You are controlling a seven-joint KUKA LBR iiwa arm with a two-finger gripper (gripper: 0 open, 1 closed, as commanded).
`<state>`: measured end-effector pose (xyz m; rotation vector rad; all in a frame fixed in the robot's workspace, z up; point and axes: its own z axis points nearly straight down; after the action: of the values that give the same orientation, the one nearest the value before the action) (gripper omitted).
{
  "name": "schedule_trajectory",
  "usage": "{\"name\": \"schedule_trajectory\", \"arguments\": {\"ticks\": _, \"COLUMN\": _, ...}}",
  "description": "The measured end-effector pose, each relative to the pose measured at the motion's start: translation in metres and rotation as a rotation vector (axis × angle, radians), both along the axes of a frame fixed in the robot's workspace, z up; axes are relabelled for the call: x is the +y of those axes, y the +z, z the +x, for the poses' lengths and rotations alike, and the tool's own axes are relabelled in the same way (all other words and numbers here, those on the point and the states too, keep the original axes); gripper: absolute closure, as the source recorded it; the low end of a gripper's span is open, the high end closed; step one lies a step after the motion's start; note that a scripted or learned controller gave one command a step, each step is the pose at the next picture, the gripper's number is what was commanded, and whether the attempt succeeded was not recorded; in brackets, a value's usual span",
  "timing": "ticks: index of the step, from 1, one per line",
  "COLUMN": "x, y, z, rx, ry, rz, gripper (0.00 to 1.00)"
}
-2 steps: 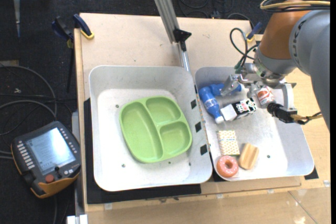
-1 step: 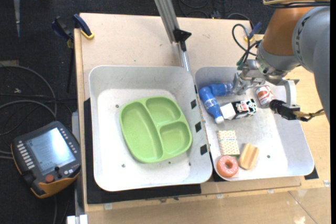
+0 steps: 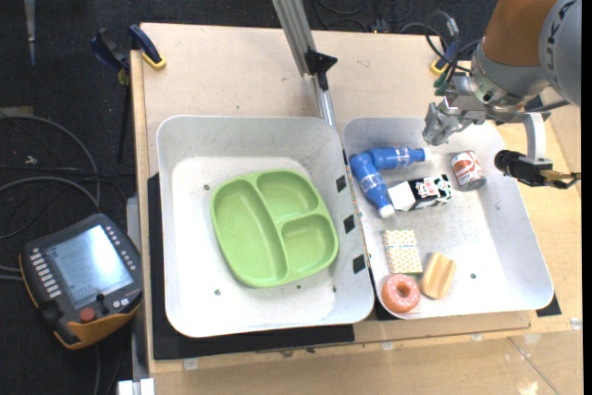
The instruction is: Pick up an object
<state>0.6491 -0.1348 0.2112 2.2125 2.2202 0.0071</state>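
The right bin (image 3: 504,268) holds two blue bottles (image 3: 377,168) lying crossed, a black-and-white toy (image 3: 422,191), a red-and-white can (image 3: 467,169), a checkered wafer (image 3: 401,249), a pink donut (image 3: 400,292) and a tan bread roll (image 3: 437,277). My gripper (image 3: 440,125) hangs over the back of the right bin, above and between the upper bottle and the can. Nothing shows between its fingers.
The left bin (image 3: 185,162) holds a green divided plate (image 3: 275,226). A metal pole (image 3: 287,0) slants across the bench behind the bins. A teach pendant (image 3: 79,277) lies on the floor at the left. Cables and clamps sit around the bench top.
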Motion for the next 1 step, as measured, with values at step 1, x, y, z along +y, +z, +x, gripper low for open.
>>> {"name": "schedule_trajectory", "arguments": {"ticks": 1, "x": 0.0003, "y": 0.0101, "z": 0.0008, "rx": 0.005, "ry": 0.0, "rz": 0.001, "gripper": 1.0}}
